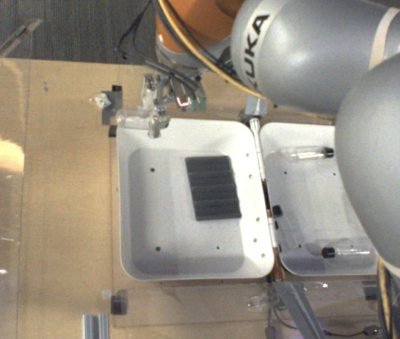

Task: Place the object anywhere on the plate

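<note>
Two white bins [133, 210] sit side by side on the surface [51, 189]. A dark ridged plate [213, 187] lies flat in the left one. My pincer [159, 115] hovers at that bin's far-left corner; its grip I cannot tell.

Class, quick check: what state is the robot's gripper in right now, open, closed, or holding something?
Gripper: cannot be told; it sits over the far rim of the left bin, away from the dark ridged plate.
</note>
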Robot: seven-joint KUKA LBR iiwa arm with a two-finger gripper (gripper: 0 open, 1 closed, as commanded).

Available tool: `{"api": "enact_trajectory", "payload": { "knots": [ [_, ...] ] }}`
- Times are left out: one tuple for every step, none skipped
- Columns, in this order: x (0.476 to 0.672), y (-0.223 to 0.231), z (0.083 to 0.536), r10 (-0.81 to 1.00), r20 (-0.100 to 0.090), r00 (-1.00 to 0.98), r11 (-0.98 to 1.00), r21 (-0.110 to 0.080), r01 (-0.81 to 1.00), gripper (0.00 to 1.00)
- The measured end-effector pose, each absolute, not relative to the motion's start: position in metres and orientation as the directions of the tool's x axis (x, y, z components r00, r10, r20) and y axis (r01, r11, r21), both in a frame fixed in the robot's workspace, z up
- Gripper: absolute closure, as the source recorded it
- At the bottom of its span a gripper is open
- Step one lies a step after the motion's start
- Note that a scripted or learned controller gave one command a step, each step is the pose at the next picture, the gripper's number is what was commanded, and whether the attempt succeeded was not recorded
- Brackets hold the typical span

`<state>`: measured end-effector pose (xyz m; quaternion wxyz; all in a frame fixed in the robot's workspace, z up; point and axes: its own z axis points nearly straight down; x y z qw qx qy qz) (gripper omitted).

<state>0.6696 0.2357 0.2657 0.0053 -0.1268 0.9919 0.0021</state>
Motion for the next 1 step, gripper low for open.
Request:
{"api": "enact_trajectory", "payload": {
  "knots": [
    [0.6693,0.2292,0.1573,-0.982,-0.008,-0.188,0.188,-0.004,-0.982,1.00]
  ]
}}
